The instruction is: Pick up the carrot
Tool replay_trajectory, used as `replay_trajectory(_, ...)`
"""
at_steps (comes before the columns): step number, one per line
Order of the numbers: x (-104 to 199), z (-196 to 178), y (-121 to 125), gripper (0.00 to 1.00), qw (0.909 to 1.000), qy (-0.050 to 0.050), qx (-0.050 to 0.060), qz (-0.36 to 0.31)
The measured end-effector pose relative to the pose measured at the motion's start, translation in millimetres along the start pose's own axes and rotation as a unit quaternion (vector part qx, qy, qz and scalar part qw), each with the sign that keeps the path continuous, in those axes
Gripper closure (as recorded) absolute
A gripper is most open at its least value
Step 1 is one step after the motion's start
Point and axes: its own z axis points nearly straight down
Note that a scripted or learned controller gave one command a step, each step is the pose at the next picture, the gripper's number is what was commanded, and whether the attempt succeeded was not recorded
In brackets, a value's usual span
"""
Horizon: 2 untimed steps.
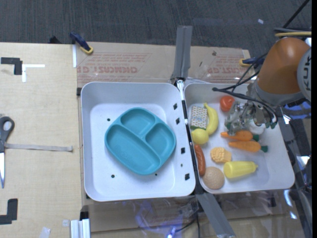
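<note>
Fingers [238, 124] are poised directly over the carrots [241, 140]; their state cannot be told; carrot axes run left-right.

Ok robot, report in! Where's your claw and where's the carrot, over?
Gripper low in the right bin, directly over the carrots. Two carrots lie side by side beneath it; grasp unconfirmed. Tomato and banana close by.
</note>
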Motion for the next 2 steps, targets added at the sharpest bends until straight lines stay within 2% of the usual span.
replay_trajectory(1,87.9,6.9,-24.2,1.00,0.9982,0.001,-0.002,-0.060)
replay_trajectory(2,88.9,9.6,-25.2,0.00,0.9982,0.002,-0.002,-0.060)
